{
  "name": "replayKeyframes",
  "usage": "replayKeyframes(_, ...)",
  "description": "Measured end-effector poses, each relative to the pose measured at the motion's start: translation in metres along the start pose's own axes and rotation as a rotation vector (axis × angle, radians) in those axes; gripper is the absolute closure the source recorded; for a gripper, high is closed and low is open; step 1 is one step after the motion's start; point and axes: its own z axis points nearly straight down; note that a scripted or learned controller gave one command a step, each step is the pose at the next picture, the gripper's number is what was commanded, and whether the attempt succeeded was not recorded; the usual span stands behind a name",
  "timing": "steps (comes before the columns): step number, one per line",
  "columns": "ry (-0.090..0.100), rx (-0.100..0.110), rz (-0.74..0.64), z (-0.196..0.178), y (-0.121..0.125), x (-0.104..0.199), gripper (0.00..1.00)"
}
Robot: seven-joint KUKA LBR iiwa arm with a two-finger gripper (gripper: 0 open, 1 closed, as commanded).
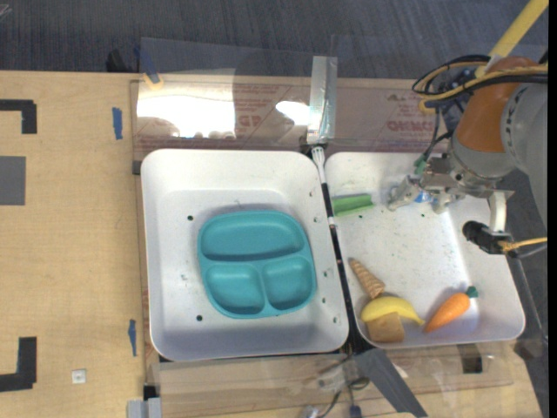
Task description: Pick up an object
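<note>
1. The gripper [421, 192] hangs over the far part of the right bin [496, 320], its metal tips splayed a little apart; how far open they are I cannot tell. Nothing sits between them.
2. A green block [352, 204] lies just left of the gripper, apart from it, near the bin's left wall.
3. At the near end lie a cone [367, 276], a banana [391, 311] and a carrot [451, 311].
4. The left bin [165, 233] holds a teal divided plate [256, 262].
5. Red print on the clear panel [383, 116] behind the bins is too blurred to read.
6. The bins rest on a pale wooden bench [65, 259] with blue tape marks; dark carpet [261, 7] lies beyond.
</note>
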Motion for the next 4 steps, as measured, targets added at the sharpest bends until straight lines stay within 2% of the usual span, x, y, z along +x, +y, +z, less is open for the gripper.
replayKeyframes(1, -0.005, 0.02, -0.108, 0.0, 0.019, 0.015, 0.0)
replayKeyframes(2, -0.005, 0.029, -0.108, -0.008, 0.017, 0.015, 1.0)
replayKeyframes(3, -0.007, 0.027, -0.215, 0.0, 0.014, 0.049, 1.0)
replayKeyframes(4, 0.001, -0.018, -0.162, -0.108, 0.023, 0.11, 1.0)
